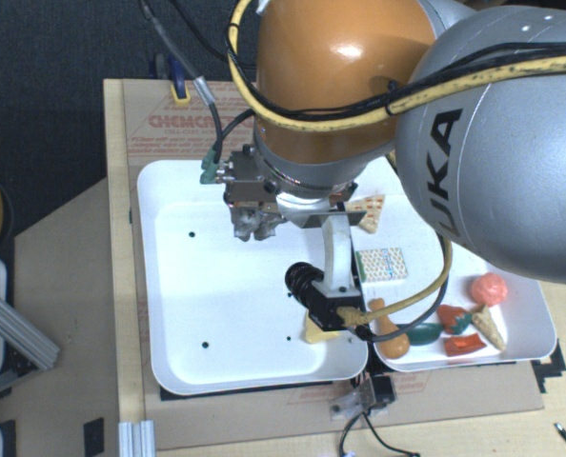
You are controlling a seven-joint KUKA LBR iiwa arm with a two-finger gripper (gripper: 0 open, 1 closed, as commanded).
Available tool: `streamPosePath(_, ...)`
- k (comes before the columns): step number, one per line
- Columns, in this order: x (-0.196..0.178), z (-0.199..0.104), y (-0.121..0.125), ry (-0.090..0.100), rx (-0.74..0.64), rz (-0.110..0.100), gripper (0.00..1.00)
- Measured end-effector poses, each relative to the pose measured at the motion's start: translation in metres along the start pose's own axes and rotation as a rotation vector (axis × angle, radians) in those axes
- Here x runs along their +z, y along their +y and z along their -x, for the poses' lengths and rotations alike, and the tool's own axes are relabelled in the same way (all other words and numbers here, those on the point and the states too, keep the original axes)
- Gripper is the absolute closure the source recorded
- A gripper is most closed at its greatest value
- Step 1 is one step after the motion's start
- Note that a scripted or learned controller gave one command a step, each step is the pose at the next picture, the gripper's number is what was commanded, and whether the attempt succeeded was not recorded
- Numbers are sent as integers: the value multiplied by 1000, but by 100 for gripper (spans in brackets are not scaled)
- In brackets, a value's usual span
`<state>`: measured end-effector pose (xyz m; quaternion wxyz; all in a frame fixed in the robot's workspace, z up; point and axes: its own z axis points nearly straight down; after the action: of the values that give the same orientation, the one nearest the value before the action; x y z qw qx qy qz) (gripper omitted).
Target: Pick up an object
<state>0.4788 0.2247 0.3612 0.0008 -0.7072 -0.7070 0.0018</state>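
Grey/orange arm (474, 141) in from R, over both bins. L bin (197, 293) beneath wrist. R bin (540, 336) w/ objs to pick, none seen held. Gripper (257, 219) above L bin's far part; spread or pressed together, can't tell. Patterned card (381, 265), pale wedge (369, 212), pink ball (488, 288) in R bin, apart from gripper.

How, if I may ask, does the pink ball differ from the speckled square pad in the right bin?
The pink ball is round and plain salmon-pink, while the square pad is flat and pale with fine coloured specks. The ball sits toward the outer side, just above a cream wedge. The pad lies nearer the divide between the bins. Both rest in the right bin, apart from each other.
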Motion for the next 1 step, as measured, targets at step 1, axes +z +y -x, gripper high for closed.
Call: streamPosePath(1,-184,1,0,11,-2,23,100)
